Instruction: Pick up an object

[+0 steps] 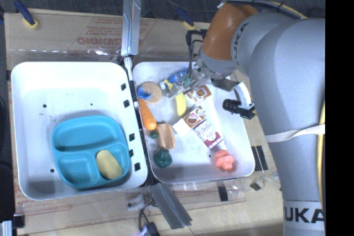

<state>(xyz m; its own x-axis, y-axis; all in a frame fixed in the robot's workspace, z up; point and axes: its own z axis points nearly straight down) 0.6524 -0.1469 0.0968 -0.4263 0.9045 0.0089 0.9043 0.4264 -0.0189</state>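
End effector [191, 83] hangs low at the right bin's [243, 143] back edge, over a yellow banana [180, 104] and a small brown packet [199, 93]; its opening cannot be told. Grey arm [276, 74] bends in from the right. Its base reads "UKA".

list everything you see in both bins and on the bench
bins: 2, white, side by side on the bench
tray: 1, blue, left bin
potato: 1, yellow, in the tray's lower right compartment
carrot: 1, orange, right bin, left edge
banana: 1, yellow, right bin
carton: 1, white and brown, right bin centre
pink toy: 1, right bin, lower right
green toy: 1, right bin, bottom
arm: 1, grey with orange band
gripper: 1, over right bin's top
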